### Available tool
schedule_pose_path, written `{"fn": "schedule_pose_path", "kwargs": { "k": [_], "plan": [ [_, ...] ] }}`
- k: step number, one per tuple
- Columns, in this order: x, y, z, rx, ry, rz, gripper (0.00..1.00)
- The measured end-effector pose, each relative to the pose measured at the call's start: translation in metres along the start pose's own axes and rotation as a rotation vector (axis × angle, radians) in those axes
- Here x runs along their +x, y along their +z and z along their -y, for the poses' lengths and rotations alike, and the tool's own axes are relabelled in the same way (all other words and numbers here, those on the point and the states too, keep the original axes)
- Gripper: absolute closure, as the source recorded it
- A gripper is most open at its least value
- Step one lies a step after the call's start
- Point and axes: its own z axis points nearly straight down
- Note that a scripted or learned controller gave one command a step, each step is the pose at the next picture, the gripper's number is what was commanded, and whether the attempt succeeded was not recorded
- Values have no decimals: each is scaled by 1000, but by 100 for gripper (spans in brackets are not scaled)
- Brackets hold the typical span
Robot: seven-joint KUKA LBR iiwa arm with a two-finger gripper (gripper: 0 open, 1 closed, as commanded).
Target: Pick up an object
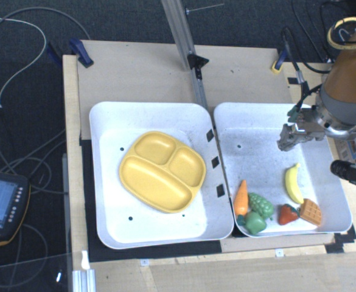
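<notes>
Two white bins sit side by side. Over the right bin point(324, 227), the gripper point(289, 140) hangs at about one o'clock, touching no toy; whether it is apart or together cannot be told. Banana point(293, 184), carrot point(242, 198), waffle point(310, 212) and strawberry point(288, 214) lie toward six o'clock. A yellow plate point(162, 171) fills the left bin point(104, 163).

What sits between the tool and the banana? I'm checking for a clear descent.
In the camera view, only bare white bin floor separates the tool from the banana.
</notes>
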Motion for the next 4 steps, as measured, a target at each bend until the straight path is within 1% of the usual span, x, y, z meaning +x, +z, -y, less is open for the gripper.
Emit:
{"fn": "schedule_pose_path", "kwargs": {
  "k": [1,2,3,4],
  "plan": [
    [0,-54,-2,0,-1,0,100],
    [57,-49,-21,6,-6,-3,100],
    [102,-28,-46,7,-5,-3,100],
    [154,-14,-61,7,-5,-3,100]
  ]
}}
